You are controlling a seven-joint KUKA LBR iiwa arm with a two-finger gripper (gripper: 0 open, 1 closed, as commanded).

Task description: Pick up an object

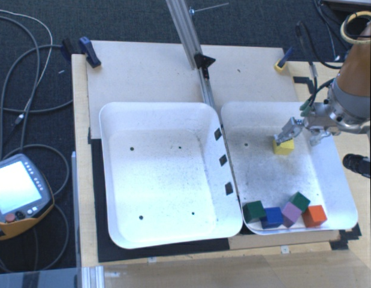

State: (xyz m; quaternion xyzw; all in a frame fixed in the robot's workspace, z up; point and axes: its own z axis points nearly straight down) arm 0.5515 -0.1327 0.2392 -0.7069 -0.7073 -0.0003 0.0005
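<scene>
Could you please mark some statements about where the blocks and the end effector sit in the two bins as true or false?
1. The yellow block lies in the right bin. True.
2. The end effector hangs over the left bin. False: it is over the right bin, next to the yellow block.
3. The orange block lies near the right bin's front edge. True.
4. The blue block sits alone, far from other blocks. False: it is clustered with the dark green block and purple block.
</scene>
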